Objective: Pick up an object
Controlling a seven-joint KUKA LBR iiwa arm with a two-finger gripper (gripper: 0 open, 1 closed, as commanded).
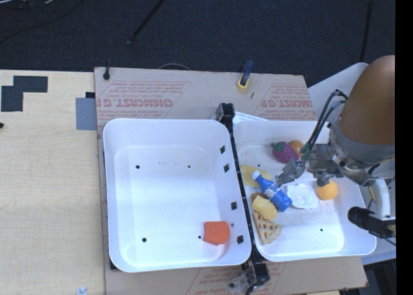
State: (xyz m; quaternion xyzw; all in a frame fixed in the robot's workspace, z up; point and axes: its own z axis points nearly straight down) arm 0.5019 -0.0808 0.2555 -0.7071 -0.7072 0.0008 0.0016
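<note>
- Blue bottle [273, 193] with white cap, lying tilted in the right bin [348, 246], near its left wall.
- Gripper [286, 177] just above the bottle's upper end; finger spread impossible to tell.
- Yellow toy [264, 207] and waffle piece [266, 230] just below the bottle.
- White lump [303, 197] touching its right side; orange ball [327, 190] beyond.
- Purple grapes [282, 152] and small orange fruit [295, 146] near the back.
- Left bin [122, 158]: orange block [217, 232] by the front right corner.
</note>
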